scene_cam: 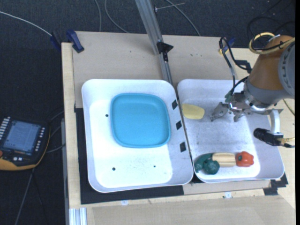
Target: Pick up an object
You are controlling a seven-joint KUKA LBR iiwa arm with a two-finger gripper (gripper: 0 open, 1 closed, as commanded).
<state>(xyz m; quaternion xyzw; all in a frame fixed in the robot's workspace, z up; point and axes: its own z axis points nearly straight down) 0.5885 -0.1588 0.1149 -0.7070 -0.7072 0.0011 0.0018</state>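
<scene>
In the camera view I see my fingers (227,111) spread apart and grasping nothing, over the right bin (243,86). The yellow object (193,111) lies just to their left. If I descend here, I may close on bare floor.

A pale wooden surface (122,55) sits on dark carpeted floor (28,78). Thin light cables (101,11) loop across the carpet behind it. A silver metal rail (149,18) slants down over the surface's far edge. Blue clamps (75,40) grip its far left corner. A handheld control pendant (21,142) with a lit screen lies on the floor at left.
</scene>
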